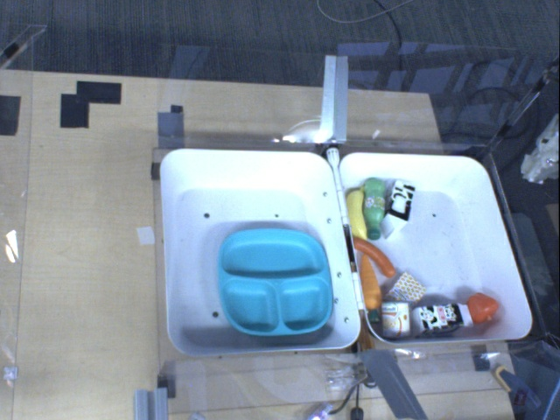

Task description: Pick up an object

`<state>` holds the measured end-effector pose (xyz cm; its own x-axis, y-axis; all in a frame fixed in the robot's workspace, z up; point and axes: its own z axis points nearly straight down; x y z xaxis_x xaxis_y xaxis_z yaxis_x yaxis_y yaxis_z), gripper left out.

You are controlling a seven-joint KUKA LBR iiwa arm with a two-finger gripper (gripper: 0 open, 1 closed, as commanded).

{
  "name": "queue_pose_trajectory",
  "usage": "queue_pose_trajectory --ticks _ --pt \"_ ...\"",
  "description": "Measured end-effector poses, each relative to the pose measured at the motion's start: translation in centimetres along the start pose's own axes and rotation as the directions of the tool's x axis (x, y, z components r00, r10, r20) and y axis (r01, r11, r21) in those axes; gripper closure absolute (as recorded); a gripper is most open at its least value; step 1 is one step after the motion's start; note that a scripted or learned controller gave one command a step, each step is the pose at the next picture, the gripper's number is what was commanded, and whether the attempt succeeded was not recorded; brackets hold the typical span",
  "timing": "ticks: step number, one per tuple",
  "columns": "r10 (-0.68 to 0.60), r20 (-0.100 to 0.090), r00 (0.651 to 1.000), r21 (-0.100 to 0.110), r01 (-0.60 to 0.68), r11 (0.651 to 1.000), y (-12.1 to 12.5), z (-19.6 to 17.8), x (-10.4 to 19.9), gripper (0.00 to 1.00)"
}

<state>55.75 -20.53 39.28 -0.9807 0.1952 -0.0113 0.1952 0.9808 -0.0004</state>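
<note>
You see two white bins side by side on the worktop [79, 261]. The left bin [188, 182] holds a blue divided tray [276, 280]. In the right bin [455, 191] the objects lie along its left wall and its near edge: a yellow banana [355, 211] touching a green item [374, 207], a black-and-white packet [401, 200] just beside them, an orange carrot-like piece [374, 256], a small checkered piece [408, 283], a small can [395, 318], and a black-and-white bottle with orange cap [451, 314]. A part of the arm [544, 154] shows at the right edge; the state of the claw you cannot tell.
</note>
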Motion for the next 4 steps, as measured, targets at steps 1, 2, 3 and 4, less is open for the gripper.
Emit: queue_pose_trajectory --ticks 1,2,3,4 --pt "-0.303 0.003 0.953 0.000 0.303 0.953 0.5 -4.5 -2.4 1.00" --pt "-0.144 0.000 0.990 0.000 0.144 0.990 0.1 -4.5 -0.5 1.00" --pt "-0.479 0.000 0.878 -0.001 0.479 0.878 0.3 0.3 -1.3 1.00" --pt "-0.749 0.002 0.663 0.000 0.749 0.663 2.2 1.1 -1.0 1.00"
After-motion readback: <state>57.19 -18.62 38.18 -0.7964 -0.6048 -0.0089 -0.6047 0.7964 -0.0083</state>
